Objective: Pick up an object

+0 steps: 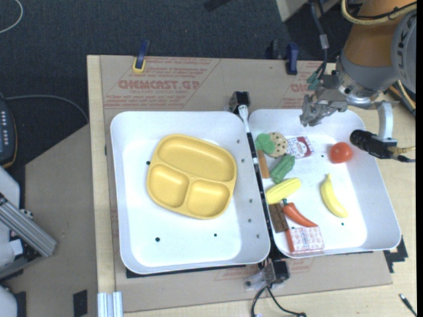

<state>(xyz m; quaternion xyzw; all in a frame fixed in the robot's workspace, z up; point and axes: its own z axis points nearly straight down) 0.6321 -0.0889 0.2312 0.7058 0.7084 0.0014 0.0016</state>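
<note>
Dark carpet is surrounding the bench (pixel 198 78), whose brown board is carrying two shallow white bins side by side. Left bin (pixel 132 177) is holding a yellow divided plate (pixel 192 176), lying flat near its middle. Right bin (pixel 377 197) is holding the loose toy food: a green cookie-like piece (pixel 271 144) and a small red-and-white packet (pixel 301 146) are sitting touching near the bin's upper left; a green pepper (pixel 283 168) is lying just below them; a corn cob (pixel 283 189) is resting beside the centre divider; a red chili (pixel 299 214) is lying below the corn; a second red-and-white packet (pixel 305 238) is sitting at the bin's lower edge; a banana (pixel 332 195) is lying near the middle; a red tomato (pixel 341 152) is sitting toward the right, apart from the others. Arm is reaching in from the right, and the claw (pixel 316 113) is hanging above the upper edge of the right bin, well above the packet and cookie. Nothing is showing between its tips; how far they are parted cannot be told at this slant.
</note>
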